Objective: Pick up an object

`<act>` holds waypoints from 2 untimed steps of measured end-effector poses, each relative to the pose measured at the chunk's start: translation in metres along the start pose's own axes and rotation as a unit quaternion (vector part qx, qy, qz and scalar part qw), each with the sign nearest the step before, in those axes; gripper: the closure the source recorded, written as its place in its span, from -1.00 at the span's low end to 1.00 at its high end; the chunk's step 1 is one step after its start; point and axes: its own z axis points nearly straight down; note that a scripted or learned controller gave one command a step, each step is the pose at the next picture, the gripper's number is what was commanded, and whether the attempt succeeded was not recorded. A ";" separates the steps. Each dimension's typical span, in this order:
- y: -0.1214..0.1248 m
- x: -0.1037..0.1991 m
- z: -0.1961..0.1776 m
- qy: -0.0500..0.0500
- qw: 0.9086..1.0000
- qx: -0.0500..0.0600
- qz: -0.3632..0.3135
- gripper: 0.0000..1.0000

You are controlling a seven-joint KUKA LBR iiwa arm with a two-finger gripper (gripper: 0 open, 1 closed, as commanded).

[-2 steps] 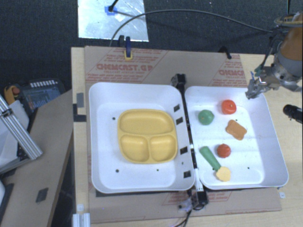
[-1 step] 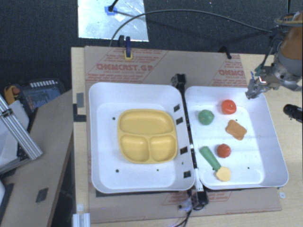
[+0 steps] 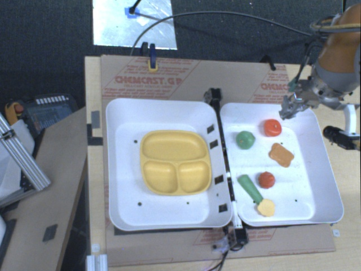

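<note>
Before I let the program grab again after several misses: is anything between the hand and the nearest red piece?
Nothing visible. The hand hangs over the right bin's far edge; the red piece lies just nearer the camera, with bare floor around it.

The arm (image 3: pixel 341 49) is cut off by the right edge, its upper links unseen.

2 white bins (image 3: pixel 163 110), 1 yellow tray (image 3: pixel 172 162), 6 toy foods (image 3: pixel 273 127).

I read red "CHEMCAST G P" on the cardboard sheet (image 3: pixel 169 75) under the bins; right-hand repeat partly hidden.
</note>
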 end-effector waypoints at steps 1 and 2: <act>-0.002 0.057 0.010 0.001 1.000 0.000 -0.001 1.00; -0.008 0.110 -0.003 0.001 1.000 0.000 -0.001 1.00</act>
